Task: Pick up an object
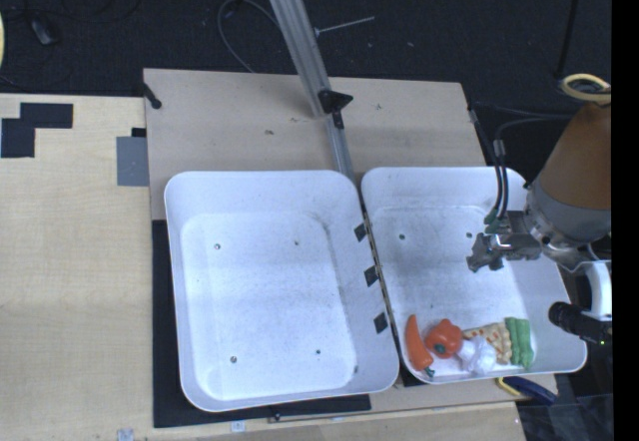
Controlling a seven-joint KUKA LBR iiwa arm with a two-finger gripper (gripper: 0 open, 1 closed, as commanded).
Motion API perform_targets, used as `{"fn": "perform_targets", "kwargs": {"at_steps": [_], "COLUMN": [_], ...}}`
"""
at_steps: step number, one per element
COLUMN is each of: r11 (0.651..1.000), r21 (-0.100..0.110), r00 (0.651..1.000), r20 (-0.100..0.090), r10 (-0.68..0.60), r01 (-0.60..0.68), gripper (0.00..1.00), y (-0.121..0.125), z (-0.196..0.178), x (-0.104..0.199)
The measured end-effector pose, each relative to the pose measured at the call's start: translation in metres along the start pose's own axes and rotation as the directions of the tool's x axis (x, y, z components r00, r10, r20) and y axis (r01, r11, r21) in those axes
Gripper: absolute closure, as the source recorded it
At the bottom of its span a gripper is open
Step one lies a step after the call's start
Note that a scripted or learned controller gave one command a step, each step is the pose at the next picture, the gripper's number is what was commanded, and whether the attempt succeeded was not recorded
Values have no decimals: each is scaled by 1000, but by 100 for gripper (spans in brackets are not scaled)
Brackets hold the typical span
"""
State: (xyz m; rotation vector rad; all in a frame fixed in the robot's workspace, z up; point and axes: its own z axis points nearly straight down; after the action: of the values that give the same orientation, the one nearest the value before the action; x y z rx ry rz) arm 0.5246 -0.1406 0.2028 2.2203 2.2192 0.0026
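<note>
Desk (250, 120): pale wood surface carrying two shallow white bins side by side, over a dark mat.
Left bin (190, 200): nothing in it for me to pick.
Right bin (439, 192): holds every candidate object, all crowded along its near edge.
My arm (584, 170): reaches in from the right, orange band above the wrist, wrist over the right bin's right side.
My gripper (486, 251): poised over bare bin floor, around mid-depth of the right bin, touching none of the objects.
Fingers: small and dark at this angle; I cannot tell how far apart they stand. Nothing is visible between them, so I report no hold.
Object cluster: orange carrot-shaped piece (416, 344), red-orange rounded piece (445, 337), whitish lump (477, 357), tan patterned piece (490, 337), green piece (519, 341), packed touching or nearly so.
Key relation: the cluster lies toward the near edge from my gripper, well apart. The green piece is nearly straight ahead in that direction; the carrot-shaped piece is further left.
Long axes: carrot-shaped piece and green piece both run roughly far-to-near.
Judgement: pick not yet begun; tight packing risks a missed or double grasp.
</note>
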Motion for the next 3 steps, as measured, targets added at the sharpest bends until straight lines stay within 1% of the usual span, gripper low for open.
{"fn": "perform_targets", "kwargs": {"at_steps": [1, 2, 3], "r11": [1000, 1000, 1000], "r21": [1, 4, 3], "r00": [1000, 1000, 1000], "r20": [0, 0, -2], "r10": [0, -4, -5], "r01": [0, 4, 5], "gripper": [100, 100, 100], "y": [0, 24, 40], "z": [-24, -18, -24], "x": [-1, 51, 110]}}
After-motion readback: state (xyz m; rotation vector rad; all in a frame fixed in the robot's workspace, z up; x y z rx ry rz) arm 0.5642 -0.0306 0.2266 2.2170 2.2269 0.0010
